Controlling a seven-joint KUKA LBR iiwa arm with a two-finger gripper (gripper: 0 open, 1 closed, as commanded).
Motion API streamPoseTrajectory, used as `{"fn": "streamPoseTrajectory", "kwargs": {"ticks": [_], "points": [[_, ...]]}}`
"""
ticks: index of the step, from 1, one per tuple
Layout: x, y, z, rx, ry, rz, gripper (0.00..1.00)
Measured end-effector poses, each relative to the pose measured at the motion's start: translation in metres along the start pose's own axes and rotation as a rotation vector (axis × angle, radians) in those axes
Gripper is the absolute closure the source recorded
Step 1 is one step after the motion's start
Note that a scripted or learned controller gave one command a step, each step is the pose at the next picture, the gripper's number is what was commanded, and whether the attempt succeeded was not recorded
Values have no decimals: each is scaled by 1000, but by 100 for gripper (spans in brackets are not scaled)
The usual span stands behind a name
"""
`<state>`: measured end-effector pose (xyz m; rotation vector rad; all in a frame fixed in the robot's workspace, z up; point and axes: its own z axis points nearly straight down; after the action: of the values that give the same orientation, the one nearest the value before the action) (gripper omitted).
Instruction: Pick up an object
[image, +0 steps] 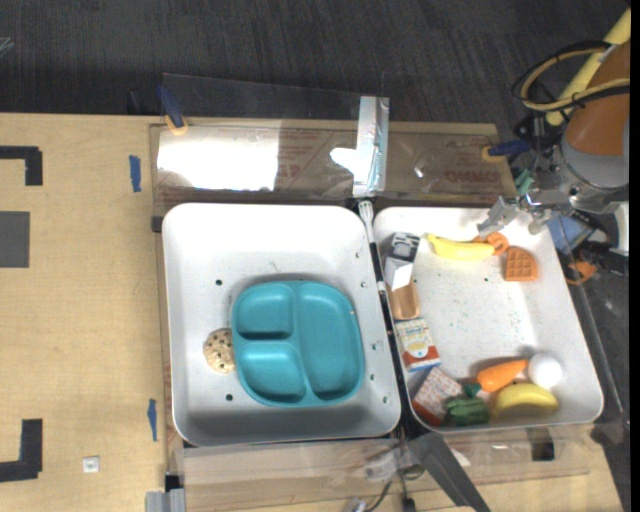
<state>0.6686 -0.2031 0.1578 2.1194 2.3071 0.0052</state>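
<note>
My gripper hangs at the far right corner of the right bin, under the grey arm with its orange band. It stands open with nothing between its fingers. Just below it lie a yellow banana, a small orange piece and a brown waffle. At the near end of this bin sit a carrot, a white egg, a yellow fruit and a green item.
Along the right bin's left wall lie a dark packet, a brown carton, a juice box and a red-and-white box. The left bin holds a teal divided plate and a cookie. Cables hang beside the arm.
</note>
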Motion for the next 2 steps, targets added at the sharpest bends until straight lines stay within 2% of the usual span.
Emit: {"fn": "streamPoseTrajectory", "kwargs": {"ticks": [1, 2], "points": [[-4, -21, 70, 6, 22, 30, 0], [-7, -20, 57, -1, 9, 28, 100]]}}
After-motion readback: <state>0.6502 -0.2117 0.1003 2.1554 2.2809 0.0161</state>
